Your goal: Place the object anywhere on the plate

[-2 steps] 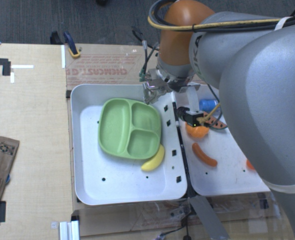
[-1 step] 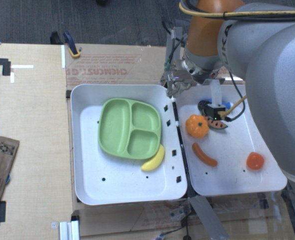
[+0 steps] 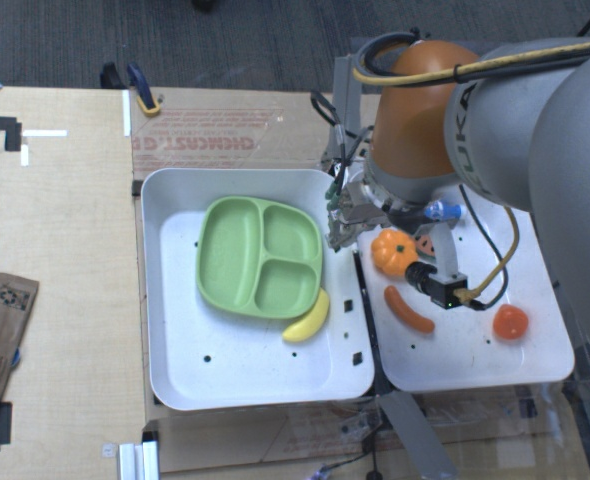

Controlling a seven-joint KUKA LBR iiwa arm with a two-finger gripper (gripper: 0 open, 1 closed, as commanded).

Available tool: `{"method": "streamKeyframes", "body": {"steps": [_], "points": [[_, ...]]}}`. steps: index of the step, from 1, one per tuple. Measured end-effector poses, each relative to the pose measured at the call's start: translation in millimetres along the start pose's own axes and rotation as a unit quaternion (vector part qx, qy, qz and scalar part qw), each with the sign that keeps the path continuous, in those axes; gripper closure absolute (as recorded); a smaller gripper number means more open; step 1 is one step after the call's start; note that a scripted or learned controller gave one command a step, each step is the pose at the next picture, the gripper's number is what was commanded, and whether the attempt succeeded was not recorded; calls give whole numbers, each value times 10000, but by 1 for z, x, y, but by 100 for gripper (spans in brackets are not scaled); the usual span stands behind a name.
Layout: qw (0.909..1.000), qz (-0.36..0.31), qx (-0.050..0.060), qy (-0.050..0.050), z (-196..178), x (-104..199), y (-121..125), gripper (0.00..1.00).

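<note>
**Arm Hanging Over the Rim Between the Bins**

Gripper is sitting low at the shared rim of the two bins, and the arm's orange band is covering much of it, so whether it is open or closed cannot be told.

The arm is also hiding the back part of the right bin. A blue thing is peeking out from under the wrist, too covered to name. Near that bin's left edge an orange pumpkin is lying, with a sausage in front of it and a tomato toward the front right corner.

In the left bin a green plate is resting near the middle, and a banana is touching its front right corner.

Behind the left bin, red print on the cardboard is reading reversed and too faint to make out.
</note>
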State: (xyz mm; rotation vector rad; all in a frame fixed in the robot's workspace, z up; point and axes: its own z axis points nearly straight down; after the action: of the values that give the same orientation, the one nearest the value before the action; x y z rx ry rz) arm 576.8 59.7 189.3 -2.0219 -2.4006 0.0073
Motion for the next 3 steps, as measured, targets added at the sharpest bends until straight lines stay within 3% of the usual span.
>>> {"method": "streamKeyframes", "body": {"steps": [1,2,3], "points": [[9982,595,-10,-7,-1,-27,75,100],[9989,463,-1,-2,61,41,28,100],[9923,-1235,-4,-3,40,104,11,100]]}}
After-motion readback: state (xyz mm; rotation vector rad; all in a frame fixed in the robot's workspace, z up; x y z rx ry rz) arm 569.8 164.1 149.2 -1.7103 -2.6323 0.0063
